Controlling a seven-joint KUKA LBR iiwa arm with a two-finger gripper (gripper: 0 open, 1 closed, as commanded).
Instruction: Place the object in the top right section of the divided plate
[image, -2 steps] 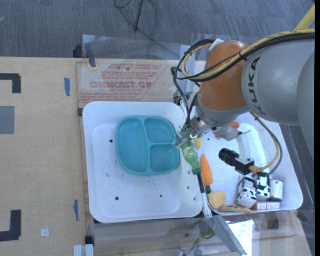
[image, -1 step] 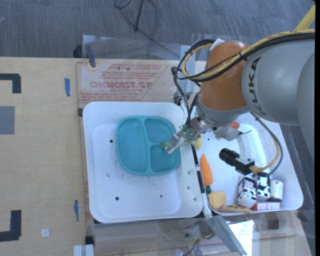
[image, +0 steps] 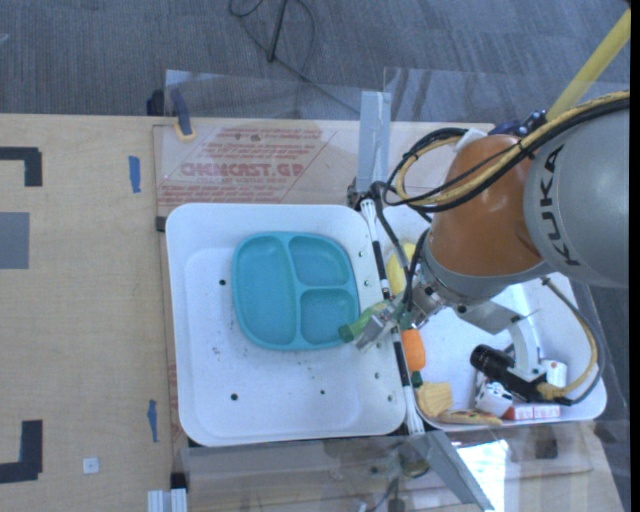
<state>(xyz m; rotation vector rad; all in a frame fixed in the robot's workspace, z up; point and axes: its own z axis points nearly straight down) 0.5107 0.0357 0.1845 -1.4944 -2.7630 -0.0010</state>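
Where end effector (image: 372, 326) hovers, green object (image: 351, 330).

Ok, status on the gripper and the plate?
Gripper at plate's lower right corner, green item at its tip. Grip unconfirmed. Top right section bare.

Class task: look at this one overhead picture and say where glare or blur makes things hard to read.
Camera view: glare whitens the right bin floor; the pincer by the blue plate is soft and small, its grip unreadable; the printed sheet looks hazy.
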